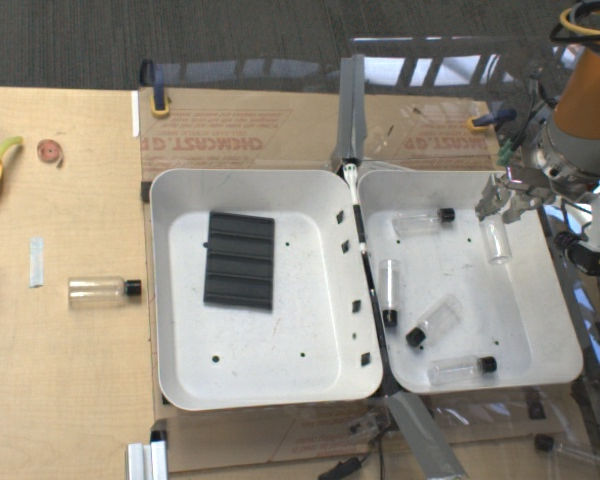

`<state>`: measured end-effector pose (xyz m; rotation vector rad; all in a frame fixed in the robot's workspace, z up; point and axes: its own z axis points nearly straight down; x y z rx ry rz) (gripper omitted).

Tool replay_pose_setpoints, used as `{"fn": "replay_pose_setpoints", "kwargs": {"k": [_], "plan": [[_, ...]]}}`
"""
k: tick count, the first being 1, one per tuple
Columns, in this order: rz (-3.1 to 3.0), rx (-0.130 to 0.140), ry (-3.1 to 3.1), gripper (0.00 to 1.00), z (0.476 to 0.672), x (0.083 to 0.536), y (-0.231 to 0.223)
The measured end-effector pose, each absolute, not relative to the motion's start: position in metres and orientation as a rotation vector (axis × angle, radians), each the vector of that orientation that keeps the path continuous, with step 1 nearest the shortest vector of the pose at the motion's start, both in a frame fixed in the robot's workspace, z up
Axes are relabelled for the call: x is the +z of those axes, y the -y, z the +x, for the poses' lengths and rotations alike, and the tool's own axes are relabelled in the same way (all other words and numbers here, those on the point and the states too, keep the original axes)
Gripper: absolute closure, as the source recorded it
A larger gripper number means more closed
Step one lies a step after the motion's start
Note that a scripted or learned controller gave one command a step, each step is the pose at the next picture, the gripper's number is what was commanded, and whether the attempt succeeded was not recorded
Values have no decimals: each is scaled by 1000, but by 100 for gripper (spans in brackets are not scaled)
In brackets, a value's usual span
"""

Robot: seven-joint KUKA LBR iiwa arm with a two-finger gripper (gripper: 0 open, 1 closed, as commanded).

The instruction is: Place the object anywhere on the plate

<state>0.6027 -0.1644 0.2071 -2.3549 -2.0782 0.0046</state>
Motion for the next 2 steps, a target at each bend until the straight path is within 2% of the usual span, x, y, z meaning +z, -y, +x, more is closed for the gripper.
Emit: {"fn": "replay_pose_setpoints", "kwargs": {"k": [1, 2], "plan": [[-2470, 6, 1940, 100, 656, 208, 24], [-2430, 7, 1989, 100, 658, 190, 80]]}}
